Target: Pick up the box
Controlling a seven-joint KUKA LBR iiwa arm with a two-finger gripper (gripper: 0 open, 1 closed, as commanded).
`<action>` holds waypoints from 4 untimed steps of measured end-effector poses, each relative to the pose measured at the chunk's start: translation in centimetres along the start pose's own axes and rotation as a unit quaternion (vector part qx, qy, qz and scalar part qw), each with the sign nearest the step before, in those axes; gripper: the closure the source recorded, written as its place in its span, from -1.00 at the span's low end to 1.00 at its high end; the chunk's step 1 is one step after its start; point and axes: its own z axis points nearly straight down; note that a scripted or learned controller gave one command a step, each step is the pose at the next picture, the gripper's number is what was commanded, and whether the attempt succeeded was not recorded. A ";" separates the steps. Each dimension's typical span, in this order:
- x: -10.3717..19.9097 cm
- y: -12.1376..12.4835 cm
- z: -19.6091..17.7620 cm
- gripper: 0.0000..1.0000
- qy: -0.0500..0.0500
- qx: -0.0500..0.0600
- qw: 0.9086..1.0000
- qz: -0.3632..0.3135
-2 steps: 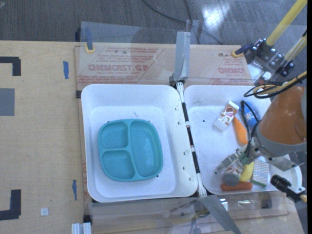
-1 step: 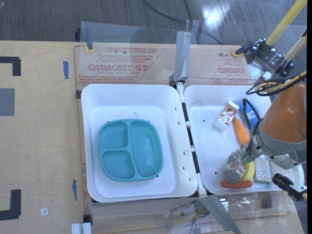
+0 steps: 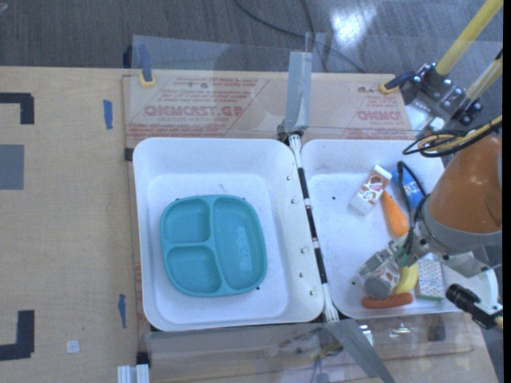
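Pale wooden tabletop carries two white bins; the left bin holds a teal plate. Low in the right bin, the pincer hangs among toy food, its state untellable. The box lies apart, up-bin. Judged: approach stage; next, travel toward that box.

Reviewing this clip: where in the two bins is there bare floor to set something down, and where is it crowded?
Left bin: bare strips all round the teal divided plate, widest above it. Right bin: bare floor from the centre divider to the small box. Crowded along its right side and lower right corner, where the gripper sits among the clutter.
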 end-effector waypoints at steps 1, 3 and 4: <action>-0.1 0.0 -1.0 1.00 -0.001 -0.002 1.000 0.002; -1.1 -0.7 1.0 -1.00 0.004 0.002 1.000 -0.012; -0.9 -0.6 1.0 -1.00 0.002 0.002 0.993 0.118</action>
